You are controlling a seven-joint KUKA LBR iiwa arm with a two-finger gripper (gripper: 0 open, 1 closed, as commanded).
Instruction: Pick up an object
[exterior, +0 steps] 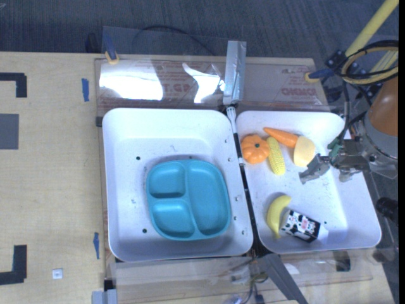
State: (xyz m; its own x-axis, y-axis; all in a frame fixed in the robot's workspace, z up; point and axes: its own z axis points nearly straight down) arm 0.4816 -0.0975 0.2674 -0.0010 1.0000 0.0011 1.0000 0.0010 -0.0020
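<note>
The nearest candidate for picking is the pale yellow toy lemon (304, 150), lying in the right bin (354, 233) towards its far side. It looks smooth, rounded and a little egg-shaped, a shape that could roll or squirt out from between two fingers if they close off-centre. Just left of it lies an orange toy carrot (281, 135), set slantwise, with its thick end touching or nearly touching the lemon. Further left are a yellow corn cob (276, 156) and, against the bin's left wall, a small orange pumpkin (254, 149); cob and pumpkin lie side by side, touching or close to it.

The gripper (314, 169) hangs just right of and slightly nearer than the lemon, low over the bin floor. Its fingers look parted a little and nothing sits between them. I judge this to be the approach step: the grasp has not been made. The next move calls for bringing the fingers squarely astride one object, most likely the lemon, without nudging the carrot, then closing and lifting.

Nearer in the same bin lie a banana (276, 213) and a black and white patterned carton (302, 226), touching each other. The left bin (120, 170) holds a blue divided plate (188, 199).
</note>
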